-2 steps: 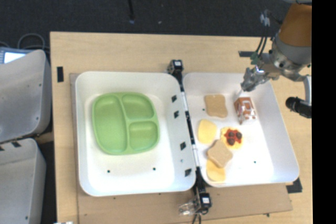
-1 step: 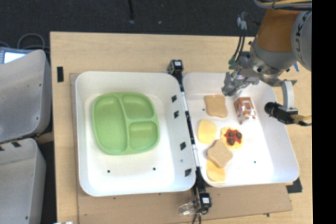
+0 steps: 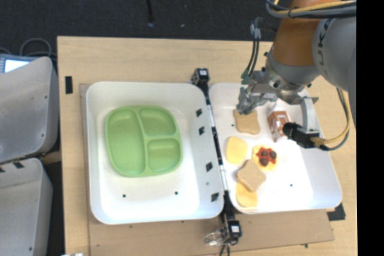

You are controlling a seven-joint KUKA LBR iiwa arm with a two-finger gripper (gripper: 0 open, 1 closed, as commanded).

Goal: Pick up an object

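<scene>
Left to right across the pale wooden worktop (image 3: 72, 63): the left shallow white plastic bin (image 3: 96, 189) holds one item, a light green divided plastic plate (image 3: 144, 139) lying flat near its middle, well apart from the arm.

The right shallow white plastic bin (image 3: 318, 180) holds the candidates for picking, all crowded in its left half. A tan toast-like slice (image 3: 247, 123) lies nearest the top. Below it sits a pale yellow rounded piece (image 3: 236, 149), then a yellow disc with dark red berries on it (image 3: 266, 157), a second tan bread-shaped slice (image 3: 251, 176) partly overlapping its neighbours, and another yellow rounded piece (image 3: 246, 196) at the bottom. A small orange-red item (image 3: 276, 122) lies just beside the arm's fittings; what it is cannot be made out.

The grey metal hand (image 3: 246, 102) hangs at the upper edge of the toast-like slice, apparently touching or just above it. I cannot tell whether the hand is wide or narrow, and nothing is seen held.

Risk assessment: the slice is thin and flat, so in my judgement a grasp may slip off or merely push it. The pieces below touch one another, so a descent there could disturb several. The black cable (image 3: 309, 139) trailing over the bin could snag.
</scene>
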